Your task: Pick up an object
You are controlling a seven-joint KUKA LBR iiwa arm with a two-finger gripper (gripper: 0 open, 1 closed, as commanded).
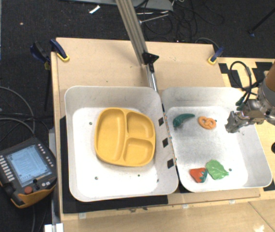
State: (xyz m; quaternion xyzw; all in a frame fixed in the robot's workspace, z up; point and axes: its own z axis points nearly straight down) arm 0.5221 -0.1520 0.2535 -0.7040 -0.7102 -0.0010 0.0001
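I am hovering over the right edge of the right bin [253,178], and I cannot tell how my jaws are standing.

My gripper [234,122] is hanging at the end of my grey arm, which is reaching in from the right side, and nothing is showing between its tips. The orange pretzel-shaped piece [207,123] is lying just to the left of my jaws, apart from them. The dark green piece [182,120] is sitting farther left, near the bin's inner wall. Below and to the left of my jaws, the bright green leafy piece [217,170] is touching the red piece [198,175]. Well to the left, the yellow divided plate [125,137] is resting in the left bin [79,129]. A teach pendant [25,170] is lying off the bench.
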